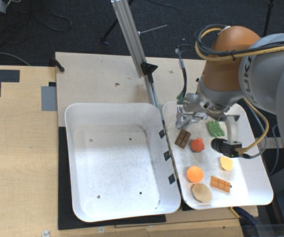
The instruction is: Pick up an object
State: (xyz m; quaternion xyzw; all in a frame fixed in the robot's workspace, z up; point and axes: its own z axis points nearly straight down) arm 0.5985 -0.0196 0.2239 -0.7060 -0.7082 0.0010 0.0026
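The right bin (253, 184) holds several small items. A brown chocolate block (182, 138) lies near its left wall, with a red fruit (197, 144) just to its right. My gripper (185, 121) hangs low over the bin's upper left part, right above the chocolate block, and nothing shows in its grasp. A green leafy piece (215, 128) lies to the gripper's right, partly under the wrist. Toward the front lie an orange ball (195, 174), a tan rounded piece (201, 192), an orange wafer (220, 183) and a yellow piece (226, 163).
The left bin (75, 147) sits beside the right one, their walls touching. A slanted aluminium rail (132, 33) runs down to the ridge between the bins. A black cable fitting (224, 146) from the arm hangs over the right bin.
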